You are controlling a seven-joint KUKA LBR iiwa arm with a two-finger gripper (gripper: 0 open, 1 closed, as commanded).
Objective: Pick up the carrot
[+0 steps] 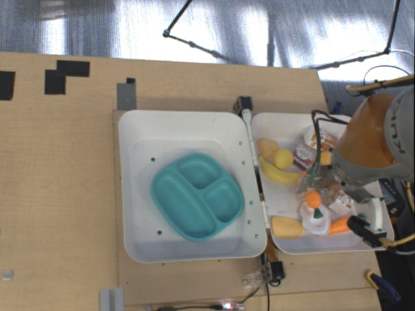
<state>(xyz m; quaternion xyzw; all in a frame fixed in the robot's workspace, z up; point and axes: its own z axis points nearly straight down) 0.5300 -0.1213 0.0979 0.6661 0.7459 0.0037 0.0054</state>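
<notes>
— What takes up the most room?
— Two shallow white bins. The left bin (130, 173) sits mid-frame, and the right bin (285, 246) is beside it.
— Then?
— The grey arm with an orange band (366, 141) at the right edge, then a teal divided plastic plate (198, 196) in the left bin.
— The gripper?
— The gripper (322, 181) hangs over the right bin's clutter. Released or clenched, I cannot tell.
— The carrot?
— The small orange tapered carrot (339, 225) lies in that bin's lower right, below the gripper.
</notes>
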